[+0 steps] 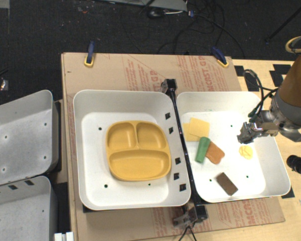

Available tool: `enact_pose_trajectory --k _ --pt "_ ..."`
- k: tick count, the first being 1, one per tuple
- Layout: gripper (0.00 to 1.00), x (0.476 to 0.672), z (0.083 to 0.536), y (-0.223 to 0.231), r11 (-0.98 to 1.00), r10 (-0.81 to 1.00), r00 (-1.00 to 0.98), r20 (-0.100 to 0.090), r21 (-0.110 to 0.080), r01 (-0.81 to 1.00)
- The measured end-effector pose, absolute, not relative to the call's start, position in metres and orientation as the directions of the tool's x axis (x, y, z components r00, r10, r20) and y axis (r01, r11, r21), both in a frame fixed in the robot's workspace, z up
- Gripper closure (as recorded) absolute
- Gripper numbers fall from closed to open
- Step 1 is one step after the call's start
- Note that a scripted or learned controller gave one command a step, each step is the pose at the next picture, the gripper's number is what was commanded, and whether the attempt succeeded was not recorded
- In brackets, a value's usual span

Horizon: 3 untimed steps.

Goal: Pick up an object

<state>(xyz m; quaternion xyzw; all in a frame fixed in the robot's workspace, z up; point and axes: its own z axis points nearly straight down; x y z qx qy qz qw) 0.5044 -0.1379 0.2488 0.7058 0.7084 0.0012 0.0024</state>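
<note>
From the overhead camera we saw the gripper [247,136] low over the right bin [271,185], just above a small yellow piece [246,152]; we could not tell its state. Further left in that bin lay a pale yellow block [195,129], a green cylinder [202,150] touching an orange piece [215,154], and a brown block [226,183] nearer the front. The left bin [90,185] held a yellow divided plate [138,151]. Both bins sat on a cardboard sheet [125,69].
</note>
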Motion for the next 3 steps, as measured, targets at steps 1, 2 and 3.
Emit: enact_pose_trajectory --k 1,2,3 --pt "1.0 0.516 0.244 -0.078 0.008 1.0 -0.008 0.002 0.001 1.0" --pt "1.0 0.534 0.251 -0.028 0.009 1.0 -0.009 0.001 0.003 1.0" --pt "1.0 0.551 0.254 0.018 0.008 1.0 -0.008 0.001 0.003 1.0"
